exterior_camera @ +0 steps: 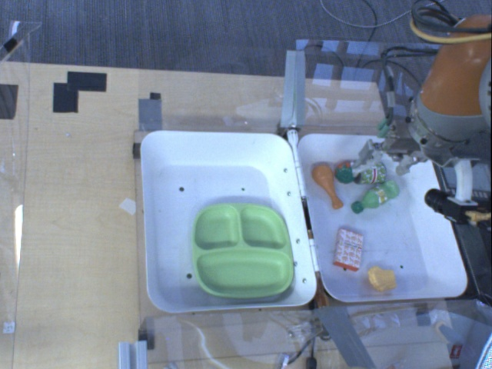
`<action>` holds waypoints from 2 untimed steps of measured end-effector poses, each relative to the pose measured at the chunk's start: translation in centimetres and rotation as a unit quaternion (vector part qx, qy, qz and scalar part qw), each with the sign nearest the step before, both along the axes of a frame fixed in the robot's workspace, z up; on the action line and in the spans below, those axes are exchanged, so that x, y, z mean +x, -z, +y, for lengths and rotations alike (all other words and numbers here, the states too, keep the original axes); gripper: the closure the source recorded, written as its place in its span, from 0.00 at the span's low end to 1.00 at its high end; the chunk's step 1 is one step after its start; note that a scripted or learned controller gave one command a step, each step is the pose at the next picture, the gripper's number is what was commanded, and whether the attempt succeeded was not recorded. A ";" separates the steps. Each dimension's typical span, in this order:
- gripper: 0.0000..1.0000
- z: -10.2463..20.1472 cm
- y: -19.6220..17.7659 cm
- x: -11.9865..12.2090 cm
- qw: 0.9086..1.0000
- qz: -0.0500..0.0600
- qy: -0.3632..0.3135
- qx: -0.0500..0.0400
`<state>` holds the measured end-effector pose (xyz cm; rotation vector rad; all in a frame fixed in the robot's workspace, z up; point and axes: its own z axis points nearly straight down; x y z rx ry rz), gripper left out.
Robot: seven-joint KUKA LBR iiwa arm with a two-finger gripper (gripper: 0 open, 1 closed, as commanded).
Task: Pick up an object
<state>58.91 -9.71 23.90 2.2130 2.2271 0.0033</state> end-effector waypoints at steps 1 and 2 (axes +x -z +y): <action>0.00 -3.0 14.9 3.3 0.998 -0.002 0.070 0.000; 0.00 -2.5 15.4 7.1 0.997 0.021 0.070 0.001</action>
